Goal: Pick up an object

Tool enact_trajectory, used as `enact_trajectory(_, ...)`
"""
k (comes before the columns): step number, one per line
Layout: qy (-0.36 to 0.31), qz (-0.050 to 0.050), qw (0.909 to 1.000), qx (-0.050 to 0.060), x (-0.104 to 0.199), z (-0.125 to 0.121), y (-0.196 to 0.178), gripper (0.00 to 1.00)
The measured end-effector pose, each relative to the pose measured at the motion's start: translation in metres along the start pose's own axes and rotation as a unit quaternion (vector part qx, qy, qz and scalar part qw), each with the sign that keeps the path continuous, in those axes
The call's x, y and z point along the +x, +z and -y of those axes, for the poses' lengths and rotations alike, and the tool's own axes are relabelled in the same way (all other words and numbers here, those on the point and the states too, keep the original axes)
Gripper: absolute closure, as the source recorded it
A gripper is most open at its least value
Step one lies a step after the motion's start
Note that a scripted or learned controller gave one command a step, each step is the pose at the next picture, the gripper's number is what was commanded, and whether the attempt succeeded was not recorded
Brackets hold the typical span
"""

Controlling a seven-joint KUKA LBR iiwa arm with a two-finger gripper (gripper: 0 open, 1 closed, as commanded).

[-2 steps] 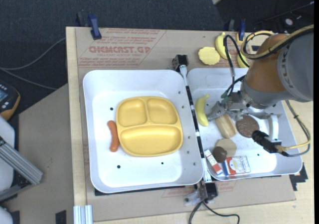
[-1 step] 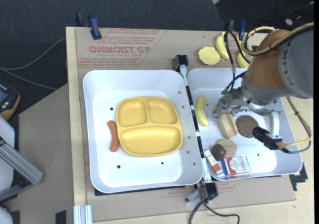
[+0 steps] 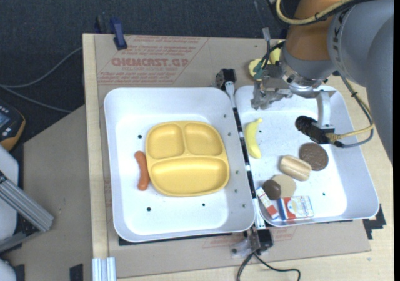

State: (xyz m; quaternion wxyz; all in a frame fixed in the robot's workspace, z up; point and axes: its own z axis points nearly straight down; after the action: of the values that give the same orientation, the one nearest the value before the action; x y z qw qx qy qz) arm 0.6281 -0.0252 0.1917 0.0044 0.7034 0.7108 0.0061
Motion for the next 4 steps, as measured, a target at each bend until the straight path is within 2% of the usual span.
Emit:
enact_trajectory(1,0.005,0.001,1.0,0.007,-0.006,0.004,0.007,0.0)
enact_trajectory(2,0.009,-0.002,0.9999,0.004,-0.069,0.045,0.104,0.0)
enact_trajectory(3,0.005,-0.001,1.0,0.001,-0.083,0.043,0.101,0.0)
enact_trajectory(4,0.006,0.002,1.0,0.001,-0.142,0.0,0.101,0.0)
